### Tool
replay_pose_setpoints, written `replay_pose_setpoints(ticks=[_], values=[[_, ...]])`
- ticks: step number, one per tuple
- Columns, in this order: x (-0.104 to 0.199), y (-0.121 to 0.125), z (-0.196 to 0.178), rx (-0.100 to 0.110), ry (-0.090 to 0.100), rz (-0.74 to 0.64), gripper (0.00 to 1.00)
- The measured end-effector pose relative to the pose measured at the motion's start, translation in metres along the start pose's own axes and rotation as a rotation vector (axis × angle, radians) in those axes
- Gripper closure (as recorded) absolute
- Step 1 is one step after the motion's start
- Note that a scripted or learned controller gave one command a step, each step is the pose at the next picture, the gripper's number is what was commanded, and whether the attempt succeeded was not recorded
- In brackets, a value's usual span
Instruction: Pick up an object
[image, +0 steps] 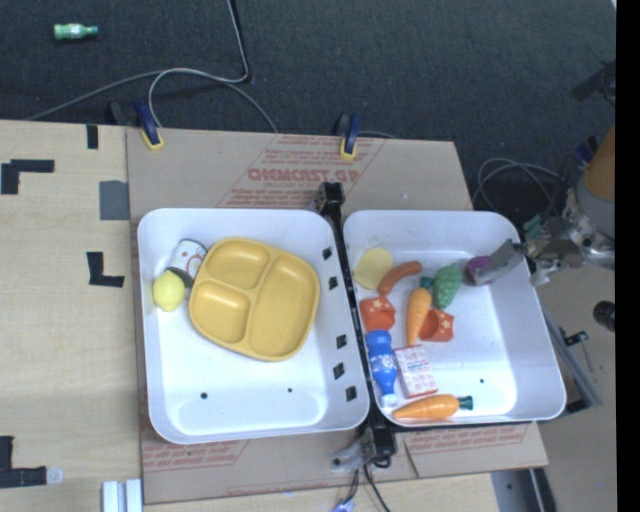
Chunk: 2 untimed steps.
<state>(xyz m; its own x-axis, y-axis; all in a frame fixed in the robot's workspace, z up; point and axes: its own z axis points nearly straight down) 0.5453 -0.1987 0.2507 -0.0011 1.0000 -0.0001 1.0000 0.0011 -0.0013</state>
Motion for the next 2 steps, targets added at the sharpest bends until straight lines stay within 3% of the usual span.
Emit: replay_pose_setpoints(ticks=[1,2], values=[[0.03,0.063,0.142,0.004,0.002,0.0,0.0],[0.066,-0.043,0.165,-0.001,0.001,0.001,0.0]])
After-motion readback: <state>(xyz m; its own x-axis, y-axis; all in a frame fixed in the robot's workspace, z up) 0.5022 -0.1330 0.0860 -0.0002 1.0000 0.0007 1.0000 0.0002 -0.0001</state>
